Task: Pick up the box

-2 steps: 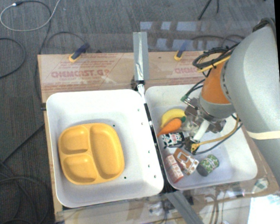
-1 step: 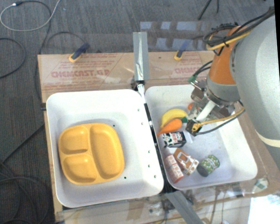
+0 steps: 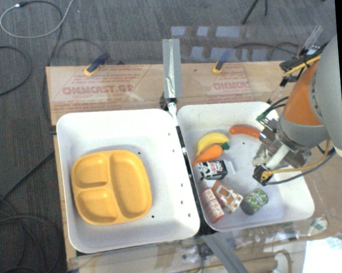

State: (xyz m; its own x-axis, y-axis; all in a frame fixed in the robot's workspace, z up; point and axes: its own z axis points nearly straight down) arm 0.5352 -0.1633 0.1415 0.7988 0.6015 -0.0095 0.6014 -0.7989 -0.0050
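Note:
Two small boxes lie in the right bin (image 3: pixel 294 208). One is a black and white carton (image 3: pixel 212 170) near the bin's left wall. The other is a brown and white box (image 3: pixel 227 196), lying tilted just below it. My gripper (image 3: pixel 268 155) hangs over the right half of this bin, to the right of both boxes and apart from them. I see nothing held in it.
Beside the boxes are a banana (image 3: pixel 212 140), a carrot (image 3: pixel 208 153), an orange-red chili (image 3: pixel 244 131), a red can (image 3: pixel 212 205) and a green-topped can (image 3: pixel 255 201). A yellow divided plate (image 3: pixel 111 186) sits in the left bin (image 3: pixel 99 124).

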